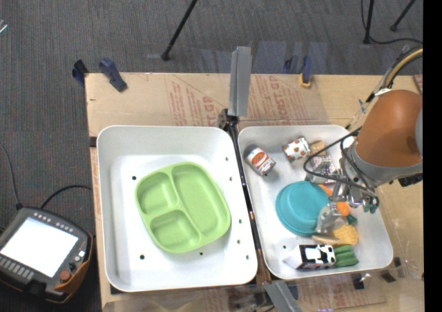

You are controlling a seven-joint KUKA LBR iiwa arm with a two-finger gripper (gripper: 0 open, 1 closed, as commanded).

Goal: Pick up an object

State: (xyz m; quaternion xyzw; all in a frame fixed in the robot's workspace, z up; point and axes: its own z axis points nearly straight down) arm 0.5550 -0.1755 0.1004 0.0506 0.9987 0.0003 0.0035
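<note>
Bowl (pixel 298 207), teal, in right bin (pixel 276 134), crowded by carton (pixel 314 255) and yellow toy (pixel 343 235). Hand (pixel 333 212) low at bowl's right rim, grip state impossible to tell. Risk: slipping off the rim, or snagging neighbours.

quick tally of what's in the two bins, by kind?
Divided plates: 1, green plate, left bin
Bowls: 1, teal bowl
Cans: 2, red can, spotted can
Cartons: 1, black-and-white carton
Small items under the gripper, right bin: too cluttered to count
Total countable: 5
</note>
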